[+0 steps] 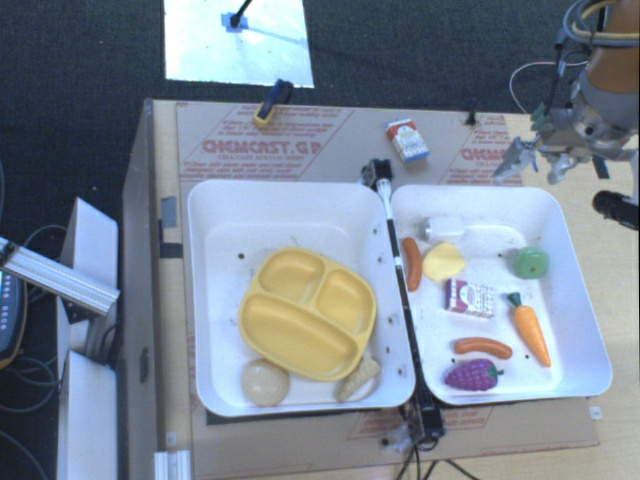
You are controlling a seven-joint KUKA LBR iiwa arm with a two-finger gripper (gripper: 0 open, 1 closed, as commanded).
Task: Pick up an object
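Note:
The right bin [575,258] holds a green apple [531,262], a carrot [528,333], a pale yellow lump [443,262], a red-and-white packet [469,298], a clear bottle [445,230], two sausages [411,264] [483,347] and purple grapes [472,375]. My gripper [535,162] hangs above the bench just beyond that bin's far right corner. It is open, its fingers spread with nothing between them. It stands well clear of every object.
The left bin [215,268] carries a yellow divided plate [308,312], a beige ball [265,382] and a beige piece [358,379]. A small carton [407,140] and a yellow-black tool [271,103] lie on the board behind the bins.

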